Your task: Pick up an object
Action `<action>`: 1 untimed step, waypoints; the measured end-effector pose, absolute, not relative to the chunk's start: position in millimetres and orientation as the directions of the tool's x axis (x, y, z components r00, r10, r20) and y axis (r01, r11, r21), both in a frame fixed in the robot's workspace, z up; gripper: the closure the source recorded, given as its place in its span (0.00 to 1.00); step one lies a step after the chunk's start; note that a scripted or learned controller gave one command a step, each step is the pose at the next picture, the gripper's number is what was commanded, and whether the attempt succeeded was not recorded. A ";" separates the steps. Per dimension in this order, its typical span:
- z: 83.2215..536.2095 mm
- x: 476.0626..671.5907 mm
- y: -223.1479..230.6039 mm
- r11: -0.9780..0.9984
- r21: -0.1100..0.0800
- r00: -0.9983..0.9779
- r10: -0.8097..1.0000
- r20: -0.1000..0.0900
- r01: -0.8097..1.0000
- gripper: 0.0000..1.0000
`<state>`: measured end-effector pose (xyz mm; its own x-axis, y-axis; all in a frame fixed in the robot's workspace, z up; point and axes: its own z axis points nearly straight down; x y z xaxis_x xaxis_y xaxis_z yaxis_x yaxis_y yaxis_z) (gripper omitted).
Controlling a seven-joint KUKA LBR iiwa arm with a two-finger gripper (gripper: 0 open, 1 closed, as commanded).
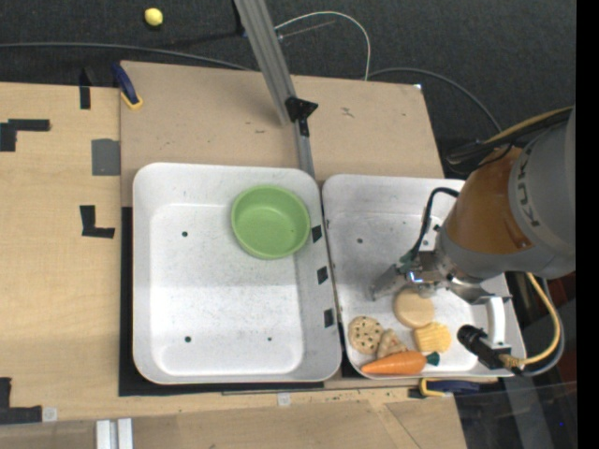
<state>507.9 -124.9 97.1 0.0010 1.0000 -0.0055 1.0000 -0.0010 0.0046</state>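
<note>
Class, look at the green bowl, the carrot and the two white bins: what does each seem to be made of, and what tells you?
Green bowl: probably plastic, matte, one even colour.
Carrot: likely a plastic toy, uniform orange with a smooth surface.
Left bin and right bin: probably moulded plastic, white with rounded corners, speckled with dark scuffs.

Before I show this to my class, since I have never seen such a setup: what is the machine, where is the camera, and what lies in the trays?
The camera sits above the bench, looking down at a slant. The grey and orange machine on the right is a robot arm, and its gripper hangs over the right tray. Whether it holds anything cannot be told. At that tray's near end lie a cookie, a pale round piece, a yellow piece and a carrot. The left tray holds a green bowl.
</note>
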 end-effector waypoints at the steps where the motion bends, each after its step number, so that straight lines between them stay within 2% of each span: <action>1: 109.7 509.2 -123.6 0.001 0.007 -0.001 1.000 -0.003 1.000 1.00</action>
<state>509.2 -123.6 109.7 -0.0011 1.0000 -0.0028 1.0000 0.0011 0.0069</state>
